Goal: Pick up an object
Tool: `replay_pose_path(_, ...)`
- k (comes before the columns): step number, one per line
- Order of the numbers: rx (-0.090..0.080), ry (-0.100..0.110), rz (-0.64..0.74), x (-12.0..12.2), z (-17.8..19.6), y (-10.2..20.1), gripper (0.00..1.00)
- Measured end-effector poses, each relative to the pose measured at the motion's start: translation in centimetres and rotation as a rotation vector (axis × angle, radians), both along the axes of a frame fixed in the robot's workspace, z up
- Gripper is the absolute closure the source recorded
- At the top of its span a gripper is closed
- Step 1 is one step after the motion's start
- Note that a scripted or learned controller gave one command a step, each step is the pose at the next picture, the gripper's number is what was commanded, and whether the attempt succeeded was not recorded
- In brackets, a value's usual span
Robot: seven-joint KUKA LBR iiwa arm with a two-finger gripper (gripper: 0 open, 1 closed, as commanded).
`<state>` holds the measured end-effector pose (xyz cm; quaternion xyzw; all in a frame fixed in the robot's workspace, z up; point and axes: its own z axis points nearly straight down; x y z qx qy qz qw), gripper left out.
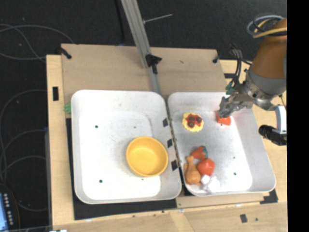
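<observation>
We see the gripper (225,111) lowered onto a small red object (223,121), right bin (251,144); jaw state indeterminate.

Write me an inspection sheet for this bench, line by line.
Surface: tan bench bearing left bin and right bin.
Job's things: small red piece in the right bin, under the gripper; round yellow toy with dark red top; heap of toy food at the near edge.
Clutter: yellow bowl in the left bin.
Grippers: gripper low over the red piece; jaws' state unclear.
Cables: thin cables on the dark floor, left.
Surroundings: metal pole at the back.
</observation>
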<state>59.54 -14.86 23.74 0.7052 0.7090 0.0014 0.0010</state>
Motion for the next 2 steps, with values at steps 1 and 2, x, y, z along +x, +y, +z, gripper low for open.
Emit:
replay_pose_path(1, 0.000, 0.002, 0.002, 0.6, -0.4, 5.4, 1.00)
replay_pose_path(2, -0.001, 0.003, -0.003, 0.7, -1.1, 10.3, 1.00)
